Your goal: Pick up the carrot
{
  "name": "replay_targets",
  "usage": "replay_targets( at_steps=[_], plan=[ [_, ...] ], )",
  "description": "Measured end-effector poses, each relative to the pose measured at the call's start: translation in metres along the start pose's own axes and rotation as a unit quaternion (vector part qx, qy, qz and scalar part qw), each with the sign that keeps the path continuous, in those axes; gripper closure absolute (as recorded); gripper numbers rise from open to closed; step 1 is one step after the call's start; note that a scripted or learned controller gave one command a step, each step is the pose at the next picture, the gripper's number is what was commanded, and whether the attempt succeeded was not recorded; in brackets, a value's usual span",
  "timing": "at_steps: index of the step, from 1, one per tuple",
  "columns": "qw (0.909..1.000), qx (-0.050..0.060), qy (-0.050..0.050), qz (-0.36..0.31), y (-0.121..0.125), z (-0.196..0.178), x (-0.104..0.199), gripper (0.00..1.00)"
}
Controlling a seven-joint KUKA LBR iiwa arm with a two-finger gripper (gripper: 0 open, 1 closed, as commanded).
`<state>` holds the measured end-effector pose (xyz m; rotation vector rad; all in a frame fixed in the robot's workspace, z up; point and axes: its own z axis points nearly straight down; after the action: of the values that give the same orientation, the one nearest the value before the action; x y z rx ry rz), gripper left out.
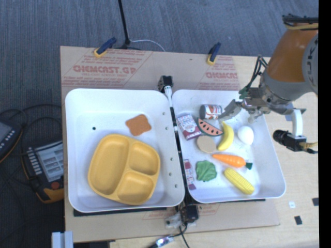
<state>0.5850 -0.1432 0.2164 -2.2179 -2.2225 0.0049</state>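
I see a brown board (103, 71) with red print lying on a dark grey carpet (51, 14), and two white bins sit on it side by side. The left bin (83, 107) holds a yellow tray (124, 168) and a flat orange piece (138, 124). The carrot (229, 160) lies in the right bin (269, 154), between the banana (226, 136) and the corn (239, 181), near a white egg (245, 135). My gripper (241, 112) hangs over the far side of that bin with its fingers spread apart, holding nothing, well apart from the carrot. Yellow and blue clamps (105, 47) pinch the board's far edge, and black cables (26, 123) lie on the carpet at the left
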Motion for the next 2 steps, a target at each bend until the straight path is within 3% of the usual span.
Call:
replay_targets(
  at_steps=[1, 2],
  plan=[
    [0.9999, -0.009, -0.001, 0.008, -0.024, 0.115, 0.005, 0.00],
    [0.9885, -0.018, -0.005, -0.150, -0.068, 0.120, -0.003, 0.00]
  ],
)
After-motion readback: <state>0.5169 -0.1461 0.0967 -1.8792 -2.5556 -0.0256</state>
